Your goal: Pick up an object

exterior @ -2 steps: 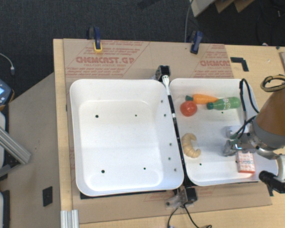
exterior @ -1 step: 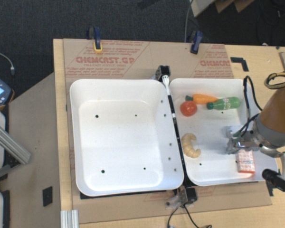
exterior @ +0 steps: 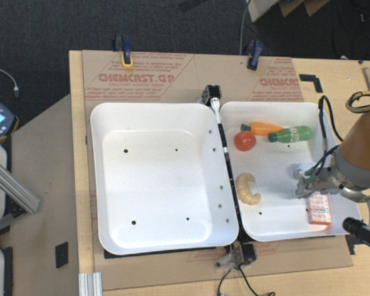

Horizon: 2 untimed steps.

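Gripper (exterior: 306, 184): I see it low in the right bin (exterior: 277, 230); I cannot tell its state.
Carton (exterior: 319, 209): red-and-white, just at its 5 o'clock, long axis 12-to-6.
Croissant (exterior: 248, 189): at its 9 o'clock, well apart.
Green bottle (exterior: 290, 135): lying 3-to-9.

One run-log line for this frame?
tool: low in right white bin, grasp unseen | nearest: red-and-white carton | also: red tomato, orange carrot, green bottle, tan croissant

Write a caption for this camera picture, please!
Robot gripper hovers over the right bin near a carton, croissant, tomato, carrot and green bottle.
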Tool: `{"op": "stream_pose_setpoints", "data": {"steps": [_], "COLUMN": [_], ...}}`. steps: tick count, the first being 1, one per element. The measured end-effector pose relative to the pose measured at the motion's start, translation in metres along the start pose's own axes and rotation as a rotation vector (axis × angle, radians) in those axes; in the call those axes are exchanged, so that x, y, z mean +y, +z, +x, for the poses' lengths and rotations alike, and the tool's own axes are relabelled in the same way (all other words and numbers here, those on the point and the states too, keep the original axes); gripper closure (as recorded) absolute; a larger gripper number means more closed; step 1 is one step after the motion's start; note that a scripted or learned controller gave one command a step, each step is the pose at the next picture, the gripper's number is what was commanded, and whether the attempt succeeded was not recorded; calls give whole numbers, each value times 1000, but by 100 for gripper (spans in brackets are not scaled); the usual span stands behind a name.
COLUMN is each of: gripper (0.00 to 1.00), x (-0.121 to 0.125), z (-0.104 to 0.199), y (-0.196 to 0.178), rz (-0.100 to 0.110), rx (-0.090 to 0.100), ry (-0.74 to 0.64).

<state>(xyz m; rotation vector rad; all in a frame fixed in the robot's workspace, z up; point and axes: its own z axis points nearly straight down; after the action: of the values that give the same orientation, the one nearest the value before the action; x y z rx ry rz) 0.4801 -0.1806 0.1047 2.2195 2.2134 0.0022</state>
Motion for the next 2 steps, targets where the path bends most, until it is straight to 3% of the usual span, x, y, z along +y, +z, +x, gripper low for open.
{"op": "stream_pose_setpoints", "data": {"steps": [2], "gripper": [100], "x": [1], "z": [-1], "y": [-19], "rz": [-4], "rx": [-2], "ry": [1]}}
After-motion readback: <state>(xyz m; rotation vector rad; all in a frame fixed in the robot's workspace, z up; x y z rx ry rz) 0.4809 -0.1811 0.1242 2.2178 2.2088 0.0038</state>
